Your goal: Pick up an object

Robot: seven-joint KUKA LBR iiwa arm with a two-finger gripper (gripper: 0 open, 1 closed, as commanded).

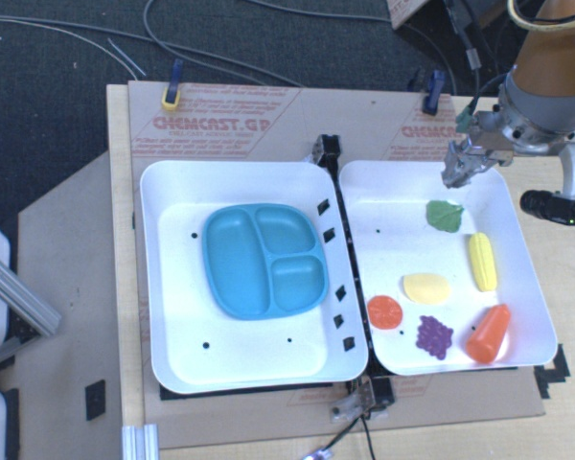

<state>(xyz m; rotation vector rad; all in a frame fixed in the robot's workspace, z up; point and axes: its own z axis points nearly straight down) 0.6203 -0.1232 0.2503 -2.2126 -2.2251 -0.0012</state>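
Green leafy toy [445, 216]: you find it in the right bin [383, 199], just below the gripper [457, 172], whose opening cannot be told. Outward from there you have a corn cob [482, 261], yellow lemon-like piece [426, 287], tomato slice [384, 311], grapes [434, 335], carrot [488, 333]. Left bin [172, 199]: blue divided plate [264, 259].

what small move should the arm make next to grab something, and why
Probably lower toward the green toy: the gripper hovers just above it at the right bin's far side, holding nothing, and that toy lies nearest, apart from the others.
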